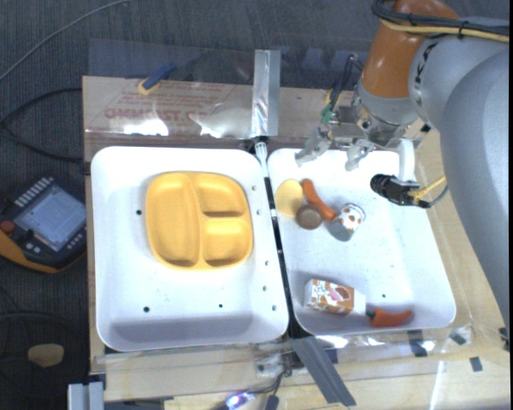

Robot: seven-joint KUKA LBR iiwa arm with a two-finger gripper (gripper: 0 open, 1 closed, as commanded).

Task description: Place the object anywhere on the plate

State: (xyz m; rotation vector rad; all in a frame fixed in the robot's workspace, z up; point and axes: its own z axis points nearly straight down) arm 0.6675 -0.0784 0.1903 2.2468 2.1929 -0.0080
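So the yellow plastic plate with three compartments (199,219) sits in the middle of the left white bin (120,306), a bit toward its far edge, with nothing on it. All the loose stuff is over in the right white bin (427,263). Near that bin's far left corner there's a pale yellow round piece (288,196), touching an orange carrot-shaped toy (318,200) and a brown round lump (309,219), and just beside those lies a small white and red tipped-over cup or can (349,220). Down by the near edge there's a small printed carton lying flat (330,296) and a red-orange sausage-looking thing (391,317) close to the near right corner. The raised divider between the two bins runs between all of that and the plate. The grey arm with the orange band (393,49) comes in from the right, and its hand (342,148) hangs over the far edge of the right bin with its fingers spread apart, holding nothing, above the carrot cluster.
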